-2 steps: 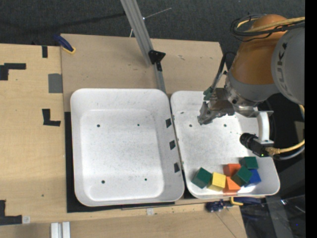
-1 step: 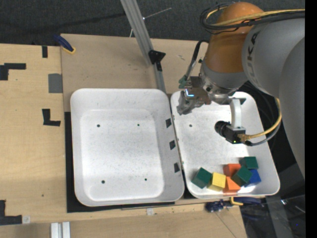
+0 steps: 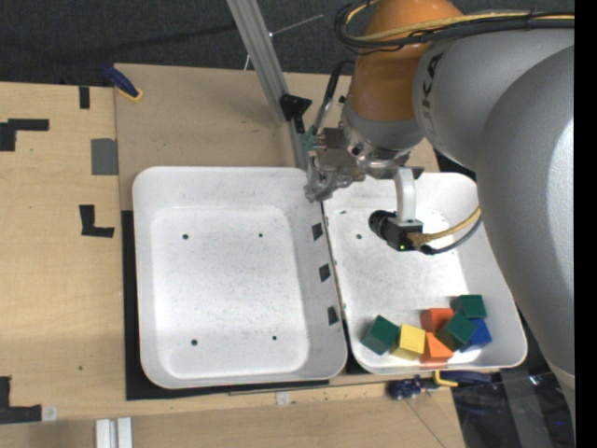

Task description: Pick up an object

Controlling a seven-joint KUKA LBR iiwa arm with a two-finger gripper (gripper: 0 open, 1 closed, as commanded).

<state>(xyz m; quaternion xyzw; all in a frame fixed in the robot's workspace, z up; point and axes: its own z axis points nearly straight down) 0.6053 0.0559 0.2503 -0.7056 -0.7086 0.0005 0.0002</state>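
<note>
1. Two shallow white bins sit side by side on the bench (image 3: 56, 278): left bin (image 3: 154, 250) and right bin (image 3: 368, 278), rims touching or nearly touching along the middle.
2. Grey arm (image 3: 522, 157) with its orange band (image 3: 401, 45) comes in from the right and hangs over the far edge of the bins, about where the two rims meet.
3. Gripper (image 3: 322, 183) sits at the far inner corner of the left bin, right at the seam with the right bin. Metal parts crowd together there; whether the claw is wide or narrow, cannot tell. Nothing is visibly held.
4. A black camera-like module (image 3: 392, 229) with cables hangs off the wrist over the far half of the right bin.
5. All task objects are bunched at the near edge of the right bin, toward its near right corner, well apart from the gripper.
6. Cluster, left to right: dark green block (image 3: 380, 333), yellow block (image 3: 409, 341) touching it, orange block (image 3: 435, 332) next, blue block (image 3: 479, 332) at the right end.
7. Two more green blocks: one (image 3: 457, 328) between the orange and blue ones, one (image 3: 469, 305) at the cluster's far right side.
8. The blocks are packed touching or nearly so; exact stacking is hard to read.
9. Left bin floor shows four small dark dots (image 3: 186, 237).
10. A slanted grey pole (image 3: 261, 54) rises past the far edge of the left bin.
11. Black tape marks (image 3: 91, 220) and a grey patch (image 3: 104, 155) lie on the bench left of the bins.
</note>
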